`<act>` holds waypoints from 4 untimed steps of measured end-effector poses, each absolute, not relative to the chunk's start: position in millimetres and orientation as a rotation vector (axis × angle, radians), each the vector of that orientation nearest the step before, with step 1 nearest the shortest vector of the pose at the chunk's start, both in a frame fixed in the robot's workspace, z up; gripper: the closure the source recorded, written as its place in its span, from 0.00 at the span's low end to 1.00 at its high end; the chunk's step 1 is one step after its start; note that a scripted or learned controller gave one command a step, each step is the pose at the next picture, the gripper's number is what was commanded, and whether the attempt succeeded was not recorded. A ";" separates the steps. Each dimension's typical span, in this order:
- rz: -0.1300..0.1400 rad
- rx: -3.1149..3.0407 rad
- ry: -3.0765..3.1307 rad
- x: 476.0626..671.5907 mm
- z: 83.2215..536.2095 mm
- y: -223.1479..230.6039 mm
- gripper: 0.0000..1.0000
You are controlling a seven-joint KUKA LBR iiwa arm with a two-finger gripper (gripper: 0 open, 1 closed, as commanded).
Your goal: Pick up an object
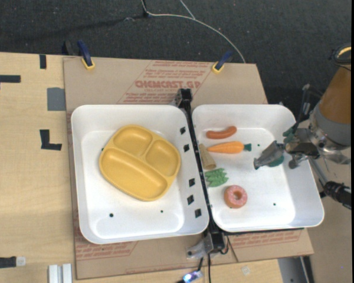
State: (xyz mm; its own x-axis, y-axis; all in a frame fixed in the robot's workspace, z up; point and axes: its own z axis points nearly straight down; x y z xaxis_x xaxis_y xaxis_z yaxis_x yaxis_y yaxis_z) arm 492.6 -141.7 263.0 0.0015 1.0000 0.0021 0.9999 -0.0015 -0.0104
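White bins sit side by side on the worktop [23, 158], over a cardboard sheet [165, 78] held at its far edge by two clamps. Left bin [85, 217] holds a yellow divided plate [140, 161], lying flat, roughly centred.

Right bin [304, 214] holds the candidate objects: a sausage [221, 133] near the far side, an orange carrot [226, 148] just beside it on the near side, a green leafy piece [216, 176] close to the divider, a tan block [208, 160] between carrot and leafy piece (hard to make out), and a pink donut [235, 196] towards the near side.

Arm comes in from the right, low over the right bin's right part. Pincer [270, 157] sits right of the carrot's green tip, apart from it. Nothing visible between the fingers; whether they are wide or narrow, cannot tell (dark, overlapping shapes).
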 end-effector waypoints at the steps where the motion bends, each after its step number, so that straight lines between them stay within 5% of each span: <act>1: 0.001 -2.219 -2.222 494.5 267.4 -141.5 0.00; 4: 0.006 -2.217 -2.218 503.8 88.7 -138.7 0.00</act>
